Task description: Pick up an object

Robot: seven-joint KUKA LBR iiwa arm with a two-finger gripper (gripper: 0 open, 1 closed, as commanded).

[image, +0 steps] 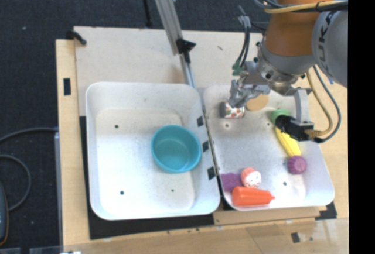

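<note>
Gripper: the gripper (237, 100) hangs low over the far left part of the right bin (321, 188), near that bin's far edge; whether it is open or closed cannot be told from this view.
Nearest thing: a small patterned block (234, 110), red and white, sits right under the gripper tips, touching or nearly so; it is not clearly lifted off the bin floor.
Beside it: a tan round piece (258, 102) lies just to the right, partly hidden by the wrist.
Right edge of the bin: a yellow corn cob (287, 140) with a green end, then a purple ball (296, 164) nearer the front.
Front edge of the bin: an orange carrot (252, 195), a small doll head (251, 176) and a purple scrap (231, 179) close together.
Left bin: a blue bowl (176, 148) stands near its middle, well apart from the arm.
Risk, slip: the block is small and looks tilted, so a poor pinch could let it roll away or drop on lifting.
Risk, crowding: the tan piece is close enough to be nudged or caught along.
Risk, wall: the bin's dividing edge is near, and a sideways drift could strike it.
</note>
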